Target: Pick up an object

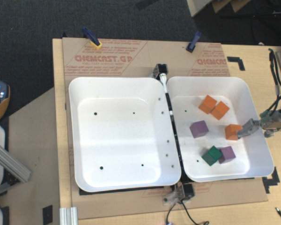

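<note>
We read "CHEMCAST" in red on the cardboard (103, 57). The right bin (253, 97) holds orange, purple and green blocks; the gripper (247, 128) touches one orange block (232, 131), fingers' state unclear to us.

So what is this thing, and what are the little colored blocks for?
You are looking down from a camera fixed above a workbench. On the bench sit two shallow white trays: the left bin and the right bin. The grey thing poking in from the right edge is the end of a robot arm, and its grabbing part is called the tool. The robot's job is to pick up one object. The right bin holds small blocks: two orange blocks touching each other near the top, a purple block in the middle, a green block beside another purple one, and a third orange block. The tool is right next to that third orange block, but I cannot tell whether it grips it.
</note>
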`<state>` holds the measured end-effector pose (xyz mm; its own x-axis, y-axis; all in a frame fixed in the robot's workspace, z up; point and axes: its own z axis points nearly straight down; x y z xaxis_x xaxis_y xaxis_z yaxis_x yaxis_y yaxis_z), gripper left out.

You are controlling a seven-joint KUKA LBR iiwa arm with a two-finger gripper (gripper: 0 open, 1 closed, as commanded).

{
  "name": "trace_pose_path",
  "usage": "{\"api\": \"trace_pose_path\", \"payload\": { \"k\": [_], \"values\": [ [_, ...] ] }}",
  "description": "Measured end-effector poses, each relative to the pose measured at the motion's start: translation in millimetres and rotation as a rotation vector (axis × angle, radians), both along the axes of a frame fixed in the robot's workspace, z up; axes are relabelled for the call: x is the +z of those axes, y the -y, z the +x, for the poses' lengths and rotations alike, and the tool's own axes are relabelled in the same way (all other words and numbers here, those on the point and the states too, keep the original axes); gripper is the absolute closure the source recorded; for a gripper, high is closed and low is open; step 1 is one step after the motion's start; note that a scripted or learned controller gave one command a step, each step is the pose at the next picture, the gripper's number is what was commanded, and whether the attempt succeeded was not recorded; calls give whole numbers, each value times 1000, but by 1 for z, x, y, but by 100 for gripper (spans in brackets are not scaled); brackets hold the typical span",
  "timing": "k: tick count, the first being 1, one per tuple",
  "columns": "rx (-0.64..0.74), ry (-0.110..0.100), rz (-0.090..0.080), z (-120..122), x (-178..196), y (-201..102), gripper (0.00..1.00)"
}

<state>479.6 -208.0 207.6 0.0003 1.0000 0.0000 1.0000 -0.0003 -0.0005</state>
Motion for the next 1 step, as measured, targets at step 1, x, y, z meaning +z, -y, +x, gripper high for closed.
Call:
{"api": "trace_pose_path", "payload": {
  "k": [1],
  "values": [
    [9,-6,6,34,-85,-84,0]
  ]
}}
